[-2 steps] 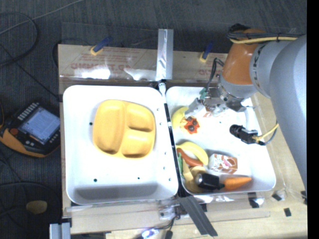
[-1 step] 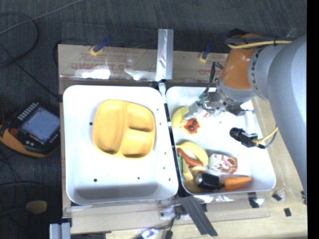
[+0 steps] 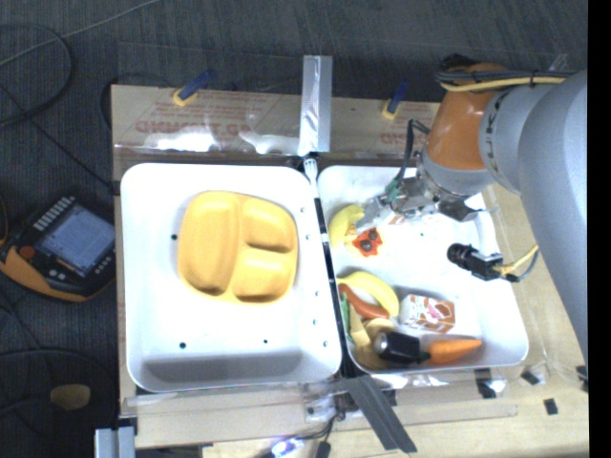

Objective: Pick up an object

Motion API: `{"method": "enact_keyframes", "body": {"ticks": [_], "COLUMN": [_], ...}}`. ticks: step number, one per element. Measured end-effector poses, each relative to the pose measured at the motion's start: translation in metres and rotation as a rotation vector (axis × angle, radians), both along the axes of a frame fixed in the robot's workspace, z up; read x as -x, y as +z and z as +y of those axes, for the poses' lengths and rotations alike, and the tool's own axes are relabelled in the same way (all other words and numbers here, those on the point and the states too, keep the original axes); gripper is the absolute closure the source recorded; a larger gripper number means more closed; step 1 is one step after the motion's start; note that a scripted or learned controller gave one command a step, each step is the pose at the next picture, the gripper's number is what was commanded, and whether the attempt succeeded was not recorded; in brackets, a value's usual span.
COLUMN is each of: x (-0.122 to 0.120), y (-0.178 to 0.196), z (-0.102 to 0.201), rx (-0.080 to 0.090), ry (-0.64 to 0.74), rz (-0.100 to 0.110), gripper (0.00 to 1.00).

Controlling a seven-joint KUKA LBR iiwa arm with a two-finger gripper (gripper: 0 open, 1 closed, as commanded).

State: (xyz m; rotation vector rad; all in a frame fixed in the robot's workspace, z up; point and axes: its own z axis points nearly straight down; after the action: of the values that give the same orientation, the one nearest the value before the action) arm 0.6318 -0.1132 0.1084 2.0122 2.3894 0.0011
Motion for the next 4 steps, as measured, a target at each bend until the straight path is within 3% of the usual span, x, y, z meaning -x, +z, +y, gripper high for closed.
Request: {"method": "enact_keyframes", "body": {"ticks": [1,2,3,4], "x": [-0.001,0.024,-0.002,0.039], "y": [0.014,-0.004,-0.008,0.116], "z": [-0.015,-0.020,0.000,0.017], "rx": [0.022,-0.006,-0.006,-0.008], "ry": [-0.012,-0.013,-0.313,-0.092], "rz": [-0.012,-0.012,-0.009,0.016], "gripper": [1.00,1.00,1.00,1.00]}}
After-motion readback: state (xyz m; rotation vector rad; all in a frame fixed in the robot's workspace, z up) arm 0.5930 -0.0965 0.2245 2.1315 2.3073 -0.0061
